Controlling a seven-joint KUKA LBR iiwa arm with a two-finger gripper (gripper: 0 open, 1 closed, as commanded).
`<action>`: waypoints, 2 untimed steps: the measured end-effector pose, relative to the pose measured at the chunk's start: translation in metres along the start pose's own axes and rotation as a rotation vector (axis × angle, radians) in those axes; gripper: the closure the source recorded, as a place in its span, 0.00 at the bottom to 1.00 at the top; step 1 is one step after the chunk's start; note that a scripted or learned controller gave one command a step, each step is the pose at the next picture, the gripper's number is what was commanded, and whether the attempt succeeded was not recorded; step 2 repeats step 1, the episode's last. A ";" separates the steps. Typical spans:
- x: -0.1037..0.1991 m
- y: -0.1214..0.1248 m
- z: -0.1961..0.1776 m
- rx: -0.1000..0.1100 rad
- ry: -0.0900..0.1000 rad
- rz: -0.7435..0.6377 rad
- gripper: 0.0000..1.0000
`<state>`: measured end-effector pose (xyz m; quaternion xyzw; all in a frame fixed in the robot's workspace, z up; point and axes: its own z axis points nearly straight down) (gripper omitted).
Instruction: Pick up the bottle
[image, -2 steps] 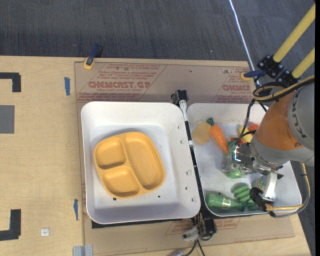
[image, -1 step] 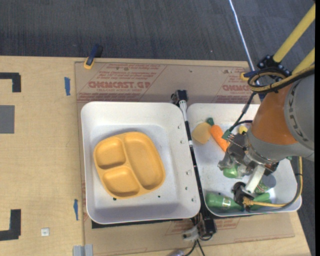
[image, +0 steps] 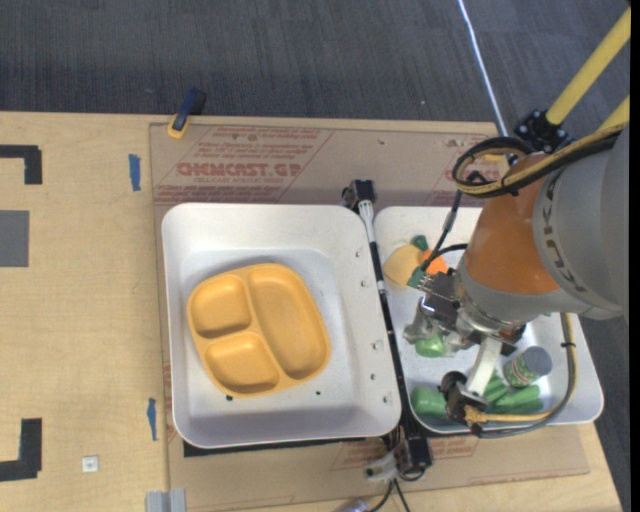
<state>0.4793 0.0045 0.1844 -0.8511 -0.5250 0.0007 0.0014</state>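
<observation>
Gripper: mine (image: 435, 318), low over the middle of the right bin (image: 592, 398), hanging from an arm that reaches in from the right.
Jaws: open or closed, I cannot tell; my own wrist hides them from the camera.
Bottle: I take it to be the long green piece (image: 512, 398) lying on its side along the near wall of the right bin. It is near me but not under me, and nothing shows it in my grip.
Why it lies so: on its side it rests against the wall, so I judge only its upper flank is free to take.
Green lump (image: 430, 346): just below me and closer than the bottle, so it is the likelier thing to grab by mistake.
Can (image: 530, 364): grey-topped, just beside the bottle on its far side, narrowing the gap there.
Yellow lump (image: 402, 263): in the far left corner of the right bin, well apart from the bottle.
Plate (image: 260, 325): yellow, three wells, alone in the left bin (image: 185, 300), with no part in this job.
Edges: near wall touching the bottle, or nearly so; the inner wall between the bins is close on my other side.
Open room: little among the clutter; free above, so I judge that a straight descent and a straight lift suit best.
</observation>
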 end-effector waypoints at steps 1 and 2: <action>0.042 -0.022 0.000 0.001 -0.001 -0.132 1.00; 0.042 -0.022 0.000 0.001 -0.001 -0.132 1.00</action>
